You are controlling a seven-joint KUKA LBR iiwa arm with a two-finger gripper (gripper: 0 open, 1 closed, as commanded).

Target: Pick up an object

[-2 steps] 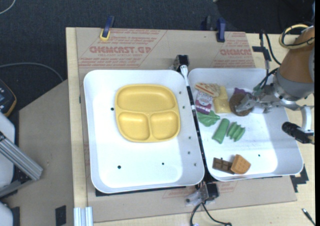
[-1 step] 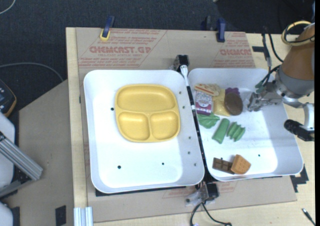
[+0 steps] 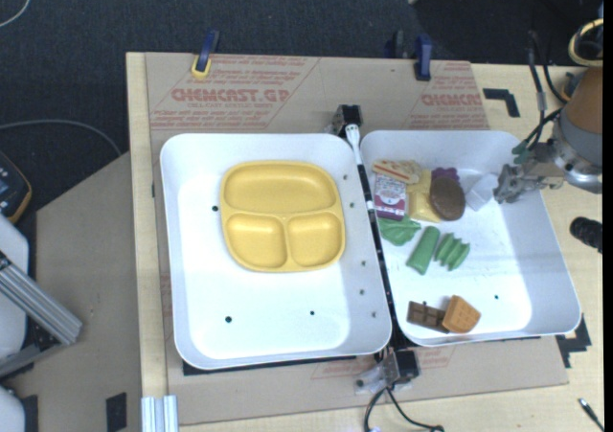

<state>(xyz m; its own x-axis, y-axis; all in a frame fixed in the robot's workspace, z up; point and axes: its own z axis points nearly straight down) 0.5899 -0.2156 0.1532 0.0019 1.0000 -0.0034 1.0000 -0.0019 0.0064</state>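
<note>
The right bin (image 3: 536, 277) holds several small toy foods. A brown oval piece (image 3: 446, 197) lies beside a purple bit (image 3: 443, 174) and a sandwich-like piece (image 3: 397, 171) with a pink-labelled packet (image 3: 389, 196). Green pieces (image 3: 429, 248) lie in the middle. A dark brown block (image 3: 424, 315) and an orange-tan wedge (image 3: 461, 315) sit near the front rim. My gripper (image 3: 512, 184) hangs over the right bin's far right side, to the right of the brown oval piece, apart from it.
The left bin (image 3: 192, 258) holds a yellow three-compartment plate (image 3: 283, 214). A black divider strip (image 3: 369, 229) runs between the bins. Clamps (image 3: 203, 55) stand at the bench's back edge, and cables (image 3: 541, 85) trail near the arm.
</note>
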